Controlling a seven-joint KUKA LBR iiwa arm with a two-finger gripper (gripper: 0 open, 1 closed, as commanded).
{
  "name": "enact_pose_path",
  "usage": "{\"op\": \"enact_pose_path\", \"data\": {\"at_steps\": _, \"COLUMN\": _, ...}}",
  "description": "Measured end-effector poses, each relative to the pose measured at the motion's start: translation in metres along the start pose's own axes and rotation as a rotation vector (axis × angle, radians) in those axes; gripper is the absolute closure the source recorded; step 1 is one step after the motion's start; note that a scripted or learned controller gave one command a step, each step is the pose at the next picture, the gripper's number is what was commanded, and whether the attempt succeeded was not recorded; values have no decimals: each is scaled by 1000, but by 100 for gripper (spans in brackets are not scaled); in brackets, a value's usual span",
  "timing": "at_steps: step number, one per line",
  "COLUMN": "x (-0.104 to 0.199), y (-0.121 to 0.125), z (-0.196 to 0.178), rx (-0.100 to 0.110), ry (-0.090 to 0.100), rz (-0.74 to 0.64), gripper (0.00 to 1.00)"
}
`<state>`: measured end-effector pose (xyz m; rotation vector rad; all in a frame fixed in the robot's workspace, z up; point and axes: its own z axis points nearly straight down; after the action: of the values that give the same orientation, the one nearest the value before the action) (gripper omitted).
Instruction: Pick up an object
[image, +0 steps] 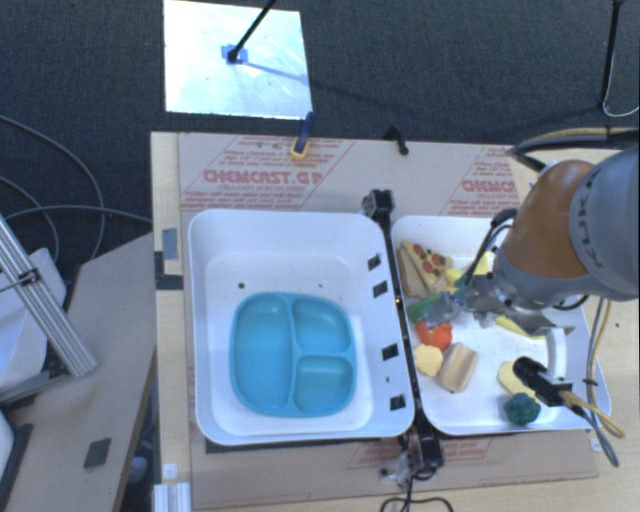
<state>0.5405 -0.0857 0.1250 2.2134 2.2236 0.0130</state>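
Arm low over the right bin's toy food

Nearest, a teal lump (521, 408) and wooden cylinder (458, 367); then the gripper (462, 297) beside an orange piece (434, 334) (finger state I cannot tell); farther, a pizza slice (421, 266). Blue tray (293, 353) occupies the left bin (215, 240).

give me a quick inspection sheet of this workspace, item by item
surface: bench with two white bins side by side
job's things: right bin holds pizza slice, red piece, tan block, dark green ball
clutter: blue divided tray in left bin
grippers: gripper low over the right bin's toys; fingers unclear
cables: black cables on the floor at left
surroundings: shiny sheet beyond the bench
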Motion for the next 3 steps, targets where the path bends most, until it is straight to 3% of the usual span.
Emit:
{"op": "enact_pose_path", "data": {"at_steps": 1, "x": -3, "y": -33, "z": 42, "rx": 9, "ry": -3, "rz": 5, "gripper": 0}}
{"op": "enact_pose_path", "data": {"at_steps": 2, "x": -3, "y": -32, "z": 30, "rx": 7, "ry": -3, "rz": 5, "gripper": 100}}
{"op": "enact_pose_path", "data": {"at_steps": 3, "x": 74, "y": -35, "z": -64, "rx": -1, "ry": 0, "rz": -8, "gripper": 100}}
